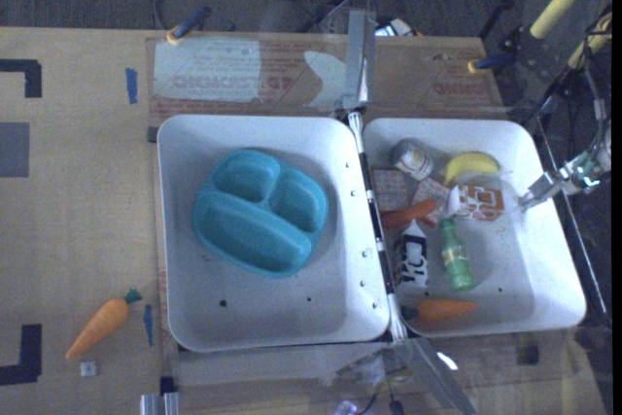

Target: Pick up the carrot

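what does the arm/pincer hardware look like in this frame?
Little of it is in frame. At the right bin's right rim, the pincer appears as a slim, pale grey metal piece. Behind it sits a small block with a teal-green patch, with thin dark cables running up above it. The image is too blurred to make out any markings.

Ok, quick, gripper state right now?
Gripper: cannot be told; it sits over the right bin's right edge, nothing visibly held.
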Robot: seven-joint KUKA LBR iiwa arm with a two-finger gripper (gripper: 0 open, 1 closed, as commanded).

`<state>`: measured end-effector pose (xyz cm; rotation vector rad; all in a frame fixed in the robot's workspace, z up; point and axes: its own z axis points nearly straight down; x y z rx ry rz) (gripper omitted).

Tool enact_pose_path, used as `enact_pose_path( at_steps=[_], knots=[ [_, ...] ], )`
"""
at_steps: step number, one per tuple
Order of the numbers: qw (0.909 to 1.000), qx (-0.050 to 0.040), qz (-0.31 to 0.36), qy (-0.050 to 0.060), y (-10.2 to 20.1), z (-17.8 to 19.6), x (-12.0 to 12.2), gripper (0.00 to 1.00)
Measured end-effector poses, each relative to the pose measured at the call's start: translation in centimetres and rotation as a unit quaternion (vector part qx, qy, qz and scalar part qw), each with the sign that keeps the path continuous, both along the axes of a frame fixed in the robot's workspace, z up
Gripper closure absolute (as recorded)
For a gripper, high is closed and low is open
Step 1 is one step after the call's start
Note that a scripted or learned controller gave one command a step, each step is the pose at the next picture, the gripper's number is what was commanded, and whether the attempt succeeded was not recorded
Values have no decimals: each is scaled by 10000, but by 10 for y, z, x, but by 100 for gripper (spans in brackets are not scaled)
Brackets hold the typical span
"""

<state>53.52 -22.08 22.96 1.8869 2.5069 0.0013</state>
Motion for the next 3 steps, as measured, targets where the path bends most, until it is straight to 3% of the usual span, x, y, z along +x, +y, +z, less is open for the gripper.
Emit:
enact_pose_path(
  at_steps=[1,2,3],
  knots=[
    [9976,-10,691,-6,-2,43,-22,0],
    [9661,-20,2581,-12,-2,53,-7,0],
    [9128,-8,4083,6,-3,-10,-55,0]
  ],
)
